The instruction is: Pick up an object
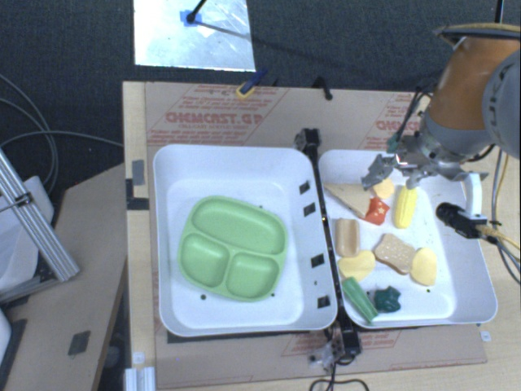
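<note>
over the right bin [480, 300], the spread claw [396, 175] hovers just above the corn cob [404, 205].

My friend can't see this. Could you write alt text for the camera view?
A grey robot arm's gripper hovers over the right white bin of toy food, above a corn cob. The left bin holds a green divided plate.

I see toy foods lying in the right bin [468, 300]: a yellow corn cob [404, 206], a red piece [376, 211], toast [395, 252].
</note>
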Controlling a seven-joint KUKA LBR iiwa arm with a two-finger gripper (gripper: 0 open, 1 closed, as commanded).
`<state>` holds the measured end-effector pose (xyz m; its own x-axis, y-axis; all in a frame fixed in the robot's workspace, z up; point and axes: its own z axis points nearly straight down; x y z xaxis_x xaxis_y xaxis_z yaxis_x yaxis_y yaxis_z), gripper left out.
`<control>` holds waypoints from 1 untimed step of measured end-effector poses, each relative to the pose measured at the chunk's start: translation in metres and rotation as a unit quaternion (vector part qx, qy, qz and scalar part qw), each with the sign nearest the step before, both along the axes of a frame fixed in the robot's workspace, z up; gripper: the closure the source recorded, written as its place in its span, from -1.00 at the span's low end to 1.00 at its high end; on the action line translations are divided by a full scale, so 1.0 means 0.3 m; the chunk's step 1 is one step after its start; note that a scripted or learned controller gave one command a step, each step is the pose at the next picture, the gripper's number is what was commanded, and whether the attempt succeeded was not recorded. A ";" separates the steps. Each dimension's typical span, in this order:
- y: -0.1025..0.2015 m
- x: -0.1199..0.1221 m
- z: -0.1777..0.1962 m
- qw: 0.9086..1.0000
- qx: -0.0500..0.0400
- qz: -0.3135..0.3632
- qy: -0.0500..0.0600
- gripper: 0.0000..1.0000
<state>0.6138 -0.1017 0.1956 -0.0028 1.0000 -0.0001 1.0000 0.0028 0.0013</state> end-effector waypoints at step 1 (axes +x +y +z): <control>0.022 -0.195 -0.329 1.000 0.000 0.001 -0.003 -1.00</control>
